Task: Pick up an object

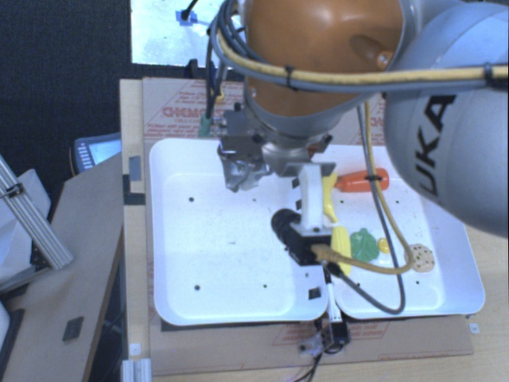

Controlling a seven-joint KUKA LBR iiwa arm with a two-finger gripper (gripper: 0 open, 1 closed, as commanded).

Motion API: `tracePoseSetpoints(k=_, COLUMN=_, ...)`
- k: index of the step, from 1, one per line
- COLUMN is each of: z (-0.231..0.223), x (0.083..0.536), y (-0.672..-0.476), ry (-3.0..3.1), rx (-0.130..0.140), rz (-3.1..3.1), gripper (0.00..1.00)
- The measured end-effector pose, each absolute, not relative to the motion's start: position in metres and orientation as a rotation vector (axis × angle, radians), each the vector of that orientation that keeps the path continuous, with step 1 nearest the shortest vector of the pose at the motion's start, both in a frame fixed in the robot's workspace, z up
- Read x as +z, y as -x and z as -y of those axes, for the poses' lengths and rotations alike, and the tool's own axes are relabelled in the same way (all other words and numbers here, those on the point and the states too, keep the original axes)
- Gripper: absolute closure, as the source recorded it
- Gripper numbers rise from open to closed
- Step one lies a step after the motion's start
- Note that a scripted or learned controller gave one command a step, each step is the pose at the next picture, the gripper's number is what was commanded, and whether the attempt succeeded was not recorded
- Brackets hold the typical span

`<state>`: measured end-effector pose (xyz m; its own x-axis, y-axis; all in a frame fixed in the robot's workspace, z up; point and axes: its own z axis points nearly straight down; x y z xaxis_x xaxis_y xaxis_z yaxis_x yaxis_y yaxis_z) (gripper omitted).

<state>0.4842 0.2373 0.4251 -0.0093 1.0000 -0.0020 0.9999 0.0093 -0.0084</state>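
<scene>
Gripper above the left bin, loose things in the right bin

In the right bin (457,293), a tan dotted disc (419,257) lies nearest. At its 9 o'clock sits a green piece (364,245), and a yellow piece (342,239) is just beside that at 9 o'clock. An orange piece (362,181) lies apart at the green one's 12 o'clock. The gripper (238,180) hangs over the 12 o'clock part of the left bin (199,293). I cannot tell whether it is open or closed, and nothing shows in its grasp.

We see an orange stick (362,181) lying flat at the far side of the right bin (445,291). Nearer, a green lump (365,245) sits mid-bin. A tan dotted disc (420,257) lies flat near its right.
</scene>
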Motion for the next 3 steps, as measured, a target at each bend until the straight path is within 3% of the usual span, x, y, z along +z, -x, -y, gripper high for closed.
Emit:
tracePoseSetpoints(k=1, z=-0.188, x=0.407, y=-0.487, ry=2.224, rx=0.001, rz=2.219, gripper=1.0)
tracePoseSetpoints(k=2, z=-0.203, x=0.544, y=-0.487, ry=2.22, rx=-0.028, rz=2.232, gripper=1.0)
tracePoseSetpoints(k=3, z=-0.217, x=0.454, y=-0.486, ry=2.214, rx=0.009, rz=2.226, gripper=1.0)
